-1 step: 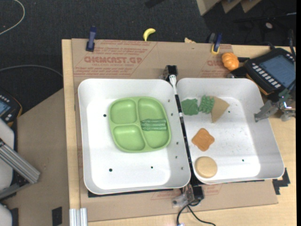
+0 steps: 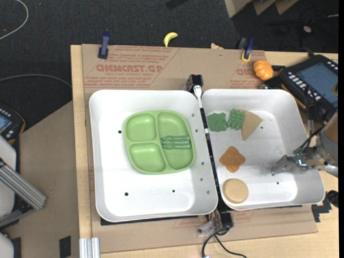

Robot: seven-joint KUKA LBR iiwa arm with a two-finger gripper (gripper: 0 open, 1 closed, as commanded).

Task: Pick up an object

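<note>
- Gripper (image 2: 280, 166) sits low over the right bin (image 2: 279, 104), close to that bin's right wall, with the wrist reaching in from the right edge of the view.
- Its grey metal fingers (image 2: 277, 168) point leftward and a little downward across the bin floor; the tips lie on or just above the white surface, which of the two I cannot tell.
- Whether the fingers are spread or closed cannot be told from this angle, and nothing can be seen between them.
- Only the end of the arm (image 2: 328, 152) is visible, a grey and silver housing with thin cables running up from it.
- Objects in the right bin lie well to the left of the fingertips: a round tan disc (image 2: 235, 190) near the front wall, an orange-brown toast-like piece (image 2: 232, 158) just behind it, and a beige wedge (image 2: 250, 123) toward the back.
- Two green leafy pieces (image 2: 226, 120) sit beside the wedge, touching or nearly touching it.
- Left bin (image 2: 107, 144) holds a green divided plate (image 2: 159, 141) with four compartments.
- A green ridged item (image 2: 176, 142) lies across the plate's right side, over the divider between the two right compartments.
- Outside the bins, a small orange pumpkin-like toy (image 2: 263, 69) rests on the cardboard sheet (image 2: 134, 63) behind the right bin, and a yellow banana toy (image 2: 170, 37) lies at the cardboard's back edge.
</note>
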